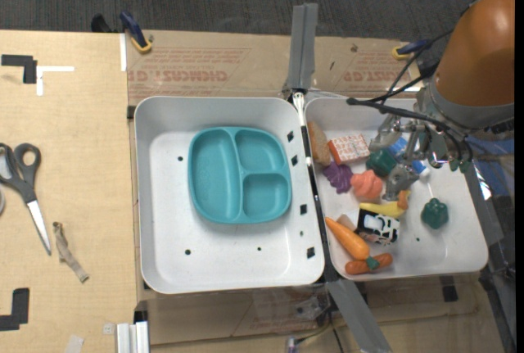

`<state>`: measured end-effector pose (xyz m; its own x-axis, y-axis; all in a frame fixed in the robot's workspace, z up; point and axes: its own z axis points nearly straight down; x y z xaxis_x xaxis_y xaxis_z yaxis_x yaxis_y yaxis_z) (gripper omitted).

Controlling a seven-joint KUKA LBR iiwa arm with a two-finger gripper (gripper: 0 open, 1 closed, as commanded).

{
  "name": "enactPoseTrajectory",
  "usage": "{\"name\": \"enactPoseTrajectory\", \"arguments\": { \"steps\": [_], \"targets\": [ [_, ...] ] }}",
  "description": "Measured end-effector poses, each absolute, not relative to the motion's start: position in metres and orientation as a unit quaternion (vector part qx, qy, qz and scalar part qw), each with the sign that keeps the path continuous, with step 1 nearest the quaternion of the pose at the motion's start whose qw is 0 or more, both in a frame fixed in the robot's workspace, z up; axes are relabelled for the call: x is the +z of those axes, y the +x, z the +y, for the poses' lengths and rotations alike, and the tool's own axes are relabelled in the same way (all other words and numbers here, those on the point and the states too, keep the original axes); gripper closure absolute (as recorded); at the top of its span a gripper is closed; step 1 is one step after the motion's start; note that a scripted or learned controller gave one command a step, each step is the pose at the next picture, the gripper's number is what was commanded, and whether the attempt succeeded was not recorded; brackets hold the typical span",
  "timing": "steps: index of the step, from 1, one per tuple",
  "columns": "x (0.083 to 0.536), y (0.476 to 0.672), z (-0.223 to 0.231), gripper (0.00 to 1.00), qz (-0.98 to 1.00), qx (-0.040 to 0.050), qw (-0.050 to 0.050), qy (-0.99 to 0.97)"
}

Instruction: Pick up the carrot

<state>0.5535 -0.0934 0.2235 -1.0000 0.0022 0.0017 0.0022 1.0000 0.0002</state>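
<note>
Carrot lies at lower left of the right bin, beside a black-and-white cow toy. Gripper hovers over the toy pile mid-bin, above and right of the carrot; grip state unclear. Teal plate in left bin.

Plate in L bin; carrot in R bin.

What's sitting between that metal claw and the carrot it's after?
In the camera view, a yellow toy and a black-and-white cow-patterned block lie between the tool and the carrot.
</note>
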Motion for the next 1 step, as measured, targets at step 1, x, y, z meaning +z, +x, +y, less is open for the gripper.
{"name": "enactPoseTrajectory", "arguments": {
  "steps": [1],
  "targets": [
    [0.1494,0.5170,-0.1659,0.00,-1.000,0.0001,-0.001,-0.011]
  ]
}}
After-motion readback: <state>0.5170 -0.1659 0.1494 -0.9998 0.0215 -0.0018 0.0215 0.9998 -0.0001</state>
